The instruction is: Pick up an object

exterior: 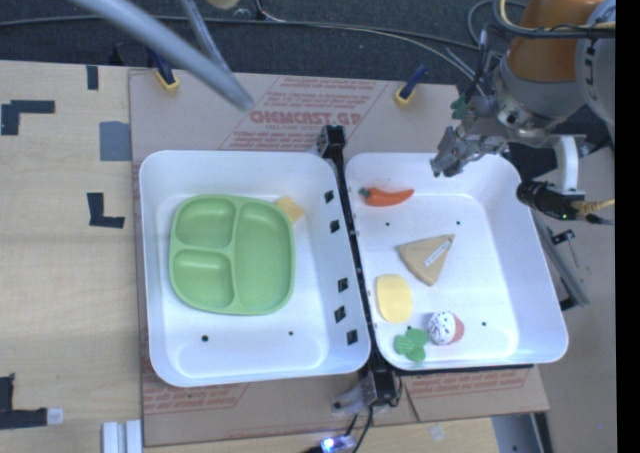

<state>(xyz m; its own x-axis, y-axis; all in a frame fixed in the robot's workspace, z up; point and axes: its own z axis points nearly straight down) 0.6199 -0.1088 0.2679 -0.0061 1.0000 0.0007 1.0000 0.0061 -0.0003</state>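
At the front of the right bin sit 1 small green leafy toy and 1 round white and red toy, close together. Behind them lie 1 yellow oval piece, 1 tan cheese wedge and 1 orange carrot. The left bin has 1 green tray with 3 sections and 1 little yellow bit touching its back corner. The hand hangs over the right bin's back edge, near the carrot. I cannot tell how wide it is.
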